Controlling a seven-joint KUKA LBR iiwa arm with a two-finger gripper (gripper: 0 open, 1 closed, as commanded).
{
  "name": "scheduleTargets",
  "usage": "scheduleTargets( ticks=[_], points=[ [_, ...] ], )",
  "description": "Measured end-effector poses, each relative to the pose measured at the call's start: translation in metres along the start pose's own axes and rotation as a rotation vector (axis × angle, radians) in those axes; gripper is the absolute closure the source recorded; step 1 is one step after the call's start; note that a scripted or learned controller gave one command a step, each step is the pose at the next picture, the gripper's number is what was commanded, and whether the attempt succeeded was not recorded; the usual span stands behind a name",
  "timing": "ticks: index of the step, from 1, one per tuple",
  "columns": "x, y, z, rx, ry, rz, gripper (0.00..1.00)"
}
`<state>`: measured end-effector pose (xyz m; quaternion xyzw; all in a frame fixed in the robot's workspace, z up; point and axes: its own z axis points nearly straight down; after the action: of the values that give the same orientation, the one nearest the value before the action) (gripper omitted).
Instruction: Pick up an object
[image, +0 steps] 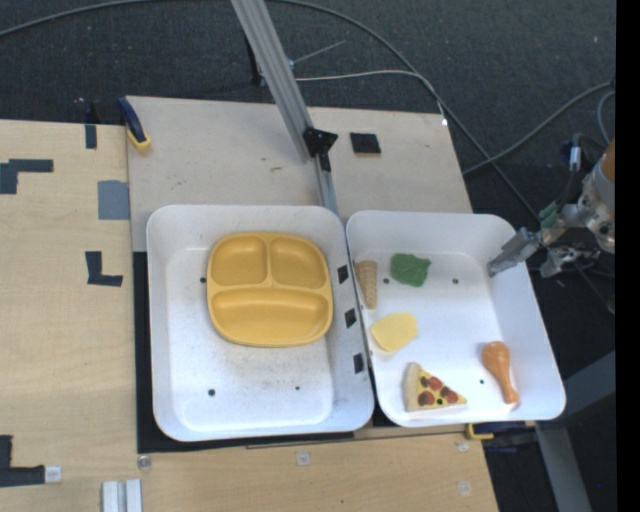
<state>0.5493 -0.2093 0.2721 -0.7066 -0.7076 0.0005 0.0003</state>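
Observation:
The right bin (470, 225) holds several toy foods: a green leafy piece (409, 269), a tan cone (367, 282), a pale yellow round slice (394, 332), a pizza slice (430, 389) and an orange drumstick (500, 370). My gripper (528, 262) hangs over the bin's right rim, above and to the right of the food. Its fingers are spread and open, with nothing between them. The drumstick lies nearest, below the gripper.
A yellow divided plate (268, 290) sits in the left bin (170, 330). A slanted metal pole (290, 90) rises behind the bins. Cables run over the dark floor at the upper right. A blue and yellow clamp (134, 124) grips the bench's far left corner.

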Motion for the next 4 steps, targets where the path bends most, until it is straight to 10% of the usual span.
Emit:
scheduleTargets(
  ticks=[3,4],
  points=[
    [0.006,0.019,0.159,0.004,0.001,0.000,0.00],
    [0.007,0.019,0.145,0.001,0.000,-0.002,1.00]
  ],
)
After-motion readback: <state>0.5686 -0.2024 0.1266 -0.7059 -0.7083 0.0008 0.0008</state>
